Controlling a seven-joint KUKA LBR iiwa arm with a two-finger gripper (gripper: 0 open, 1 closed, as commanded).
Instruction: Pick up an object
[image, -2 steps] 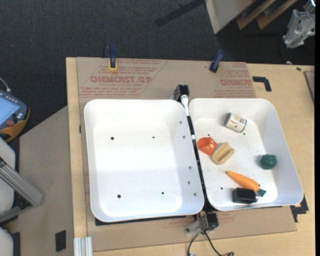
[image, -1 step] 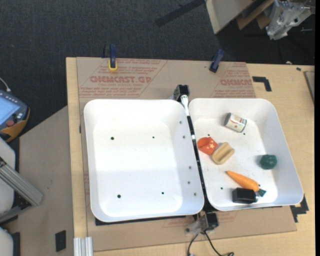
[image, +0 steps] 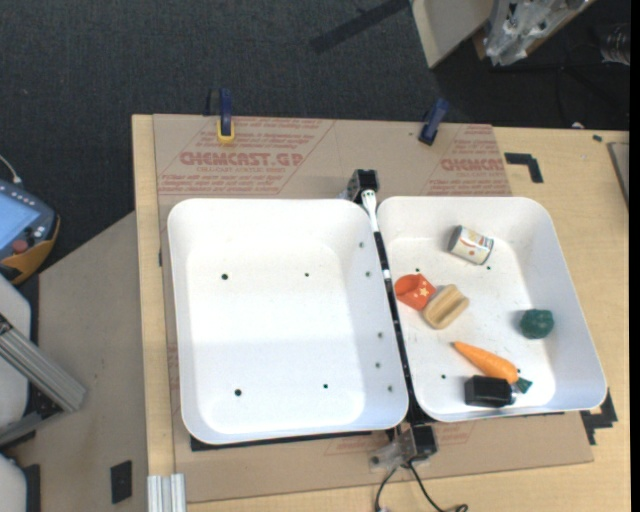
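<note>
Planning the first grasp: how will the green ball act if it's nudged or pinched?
The green ball looks round, so it would probably roll if nudged. It lies apart from the carrot, leaving room to approach. Its bumpy-looking surface may help grip.

Robot lab test station: two white bins (image: 270, 400) clamped on cardboard-covered counter (image: 300, 150), blue clamps (image: 224, 110) at frame top, cables (image: 400, 480) bottom centre, dark carpet (image: 100, 60).

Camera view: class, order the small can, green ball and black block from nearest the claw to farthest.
1. Small can, far side of the right bin, nearest the claw.
2. Green ball, by the bin's right rim.
3. Black block, at the near edge.
</note>
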